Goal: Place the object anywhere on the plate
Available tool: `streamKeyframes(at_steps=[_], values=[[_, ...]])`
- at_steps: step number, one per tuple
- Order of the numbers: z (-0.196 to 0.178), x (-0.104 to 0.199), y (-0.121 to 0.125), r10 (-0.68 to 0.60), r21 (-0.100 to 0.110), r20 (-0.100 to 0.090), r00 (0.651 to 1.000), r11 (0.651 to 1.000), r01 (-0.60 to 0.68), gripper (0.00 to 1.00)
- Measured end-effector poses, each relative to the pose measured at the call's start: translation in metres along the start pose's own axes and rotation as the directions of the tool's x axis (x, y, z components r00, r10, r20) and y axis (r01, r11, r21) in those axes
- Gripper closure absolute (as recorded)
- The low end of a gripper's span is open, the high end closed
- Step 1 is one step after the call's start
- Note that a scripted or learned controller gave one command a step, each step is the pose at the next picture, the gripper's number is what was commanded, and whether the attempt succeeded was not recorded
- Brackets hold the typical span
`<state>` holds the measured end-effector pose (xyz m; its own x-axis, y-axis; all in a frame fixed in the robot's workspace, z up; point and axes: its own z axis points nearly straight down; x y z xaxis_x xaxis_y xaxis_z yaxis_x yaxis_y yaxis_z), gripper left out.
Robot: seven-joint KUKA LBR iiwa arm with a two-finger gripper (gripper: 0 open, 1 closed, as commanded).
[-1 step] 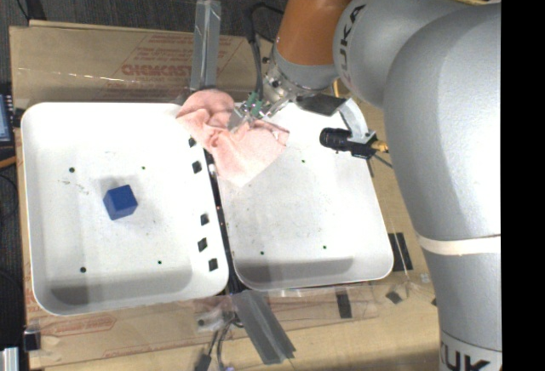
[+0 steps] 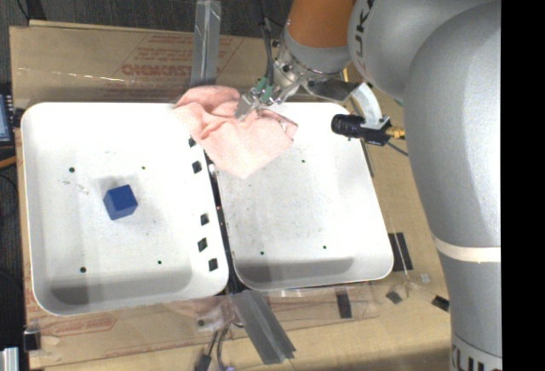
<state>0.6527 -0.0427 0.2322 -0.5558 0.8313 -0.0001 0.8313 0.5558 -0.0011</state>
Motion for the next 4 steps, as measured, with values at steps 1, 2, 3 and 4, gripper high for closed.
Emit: streamKeyframes(at_steps=[1, 2, 3, 4], values=[[0.009, 0.044, 0.026, -0.396, 0.000, 0.000, 0.918, 0.918, 0.396, 1.00], [0.013, 0.089, 0.054, -0.725, 0.001, -0.001, 0.689, 0.689, 0.725, 1.00], [0.011, 0.126, 0.075, -0.833, 0.000, 0.003, 0.553, 0.553, 0.833, 1.00], [0.005, 0.175, 0.094, -0.836, 0.000, 0.002, 0.549, 0.549, 0.836, 1.00]])
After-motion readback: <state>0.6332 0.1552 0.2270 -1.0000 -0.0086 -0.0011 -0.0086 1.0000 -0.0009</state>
